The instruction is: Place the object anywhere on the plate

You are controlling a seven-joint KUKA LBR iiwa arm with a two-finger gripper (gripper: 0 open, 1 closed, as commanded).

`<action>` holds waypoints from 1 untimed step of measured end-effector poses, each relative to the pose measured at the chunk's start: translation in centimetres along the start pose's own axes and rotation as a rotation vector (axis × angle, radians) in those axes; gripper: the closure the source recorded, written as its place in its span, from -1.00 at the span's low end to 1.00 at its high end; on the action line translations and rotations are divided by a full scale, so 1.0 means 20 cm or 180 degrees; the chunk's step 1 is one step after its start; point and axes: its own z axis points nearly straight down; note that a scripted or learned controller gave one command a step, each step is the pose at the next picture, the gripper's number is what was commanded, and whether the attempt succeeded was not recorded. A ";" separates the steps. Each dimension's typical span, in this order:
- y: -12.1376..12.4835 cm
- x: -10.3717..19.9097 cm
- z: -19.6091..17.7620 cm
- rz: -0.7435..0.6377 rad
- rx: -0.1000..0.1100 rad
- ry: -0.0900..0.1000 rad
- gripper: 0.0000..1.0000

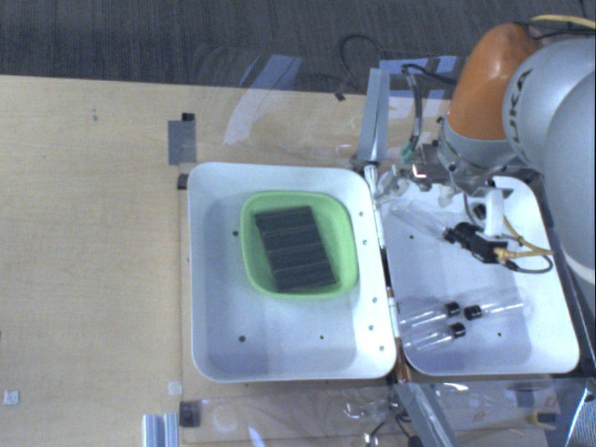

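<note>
Pale wooden bench [84, 250] is carrying two shallow white bins side by side, with dark carpet showing beyond its far edge. Toward the top edge of the left bin [214, 324], a green plate [251, 250] is sitting, and a dark ribbed block [295, 248] is lying flat on it, covering most of its middle. Over the top left corner of the right bin [545, 333], the gripper [410, 170] is hanging; whether it is released or clenched cannot be told. Three small black pieces [472, 313] are lying near that bin's bottom edge.
</note>
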 end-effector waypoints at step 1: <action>-0.24 -0.08 -0.49 0.0287 -0.0007 -0.0001 -1.00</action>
